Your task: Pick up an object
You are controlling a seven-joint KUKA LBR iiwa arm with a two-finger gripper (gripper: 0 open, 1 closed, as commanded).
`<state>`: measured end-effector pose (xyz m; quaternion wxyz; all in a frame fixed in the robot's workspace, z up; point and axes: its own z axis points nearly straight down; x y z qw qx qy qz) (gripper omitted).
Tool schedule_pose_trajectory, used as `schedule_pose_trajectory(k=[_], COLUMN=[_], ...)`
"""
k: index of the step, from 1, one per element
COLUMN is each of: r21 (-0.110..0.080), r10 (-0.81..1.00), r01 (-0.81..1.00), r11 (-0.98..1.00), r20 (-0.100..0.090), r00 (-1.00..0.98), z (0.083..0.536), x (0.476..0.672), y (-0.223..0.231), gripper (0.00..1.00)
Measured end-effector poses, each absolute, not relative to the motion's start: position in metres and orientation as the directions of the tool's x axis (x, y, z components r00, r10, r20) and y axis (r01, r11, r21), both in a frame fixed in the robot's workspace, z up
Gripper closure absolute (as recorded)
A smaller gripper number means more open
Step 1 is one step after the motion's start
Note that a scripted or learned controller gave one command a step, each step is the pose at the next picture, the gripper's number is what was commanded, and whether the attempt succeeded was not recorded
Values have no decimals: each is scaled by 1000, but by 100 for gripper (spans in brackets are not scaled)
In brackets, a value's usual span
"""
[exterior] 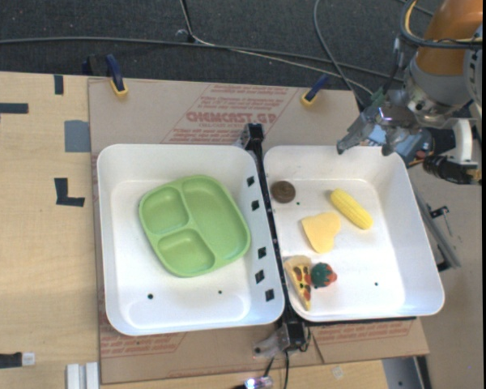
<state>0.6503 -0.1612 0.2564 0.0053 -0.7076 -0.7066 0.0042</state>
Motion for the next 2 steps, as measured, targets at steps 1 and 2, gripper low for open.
schedule_pose_trajectory(k=[1, 2], r21=[-1, -7], r10=[1000, 1000], r01=[1000, 1000], r11=[1, 1], r20=[-1, 0], r00=[-1, -1], z=[264, 202], x=[653, 648], y=[-161, -154], gripper=[0, 0])
